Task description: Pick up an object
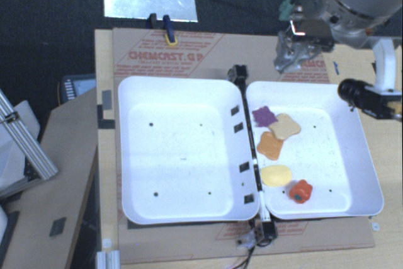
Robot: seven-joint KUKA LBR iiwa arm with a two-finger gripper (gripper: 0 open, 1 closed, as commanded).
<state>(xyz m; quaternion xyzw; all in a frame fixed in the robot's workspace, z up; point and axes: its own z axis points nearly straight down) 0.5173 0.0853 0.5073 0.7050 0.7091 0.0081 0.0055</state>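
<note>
Nothing is getting picked yet: five pieces are lying along the right bin's [352, 135] left wall, red one [300, 191] nearest, purple one [264, 116] farthest. Beyond its far edge, the tool [295, 57] is hovering, grip state unclear.

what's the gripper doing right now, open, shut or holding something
Gripper: above the back rim of the right bin; whether it is open or shut cannot be told, and nothing can be seen in its grasp.
</note>
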